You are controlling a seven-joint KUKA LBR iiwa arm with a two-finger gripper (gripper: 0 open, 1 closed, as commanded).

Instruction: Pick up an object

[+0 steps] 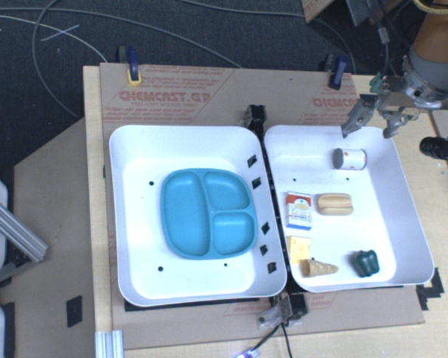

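Observation:
My gripper (371,128) hangs open over the far edge of the right bin (411,222), its two fingers spread with nothing between them. Just below it lies a small white can (349,159) on its side. Further down the bin sit a tan bread roll (334,203), a red and white carton (299,209), a yellow cheese wedge (299,247), an ice-cream cone (317,268) and a green pepper (366,263).
The left bin (134,259) holds a blue three-part plate (207,212). Black clips (255,115) join the bins at the centre wall. Blue clamps (134,64) pin the cardboard sheet at the back. Cables lie on the dark floor behind.

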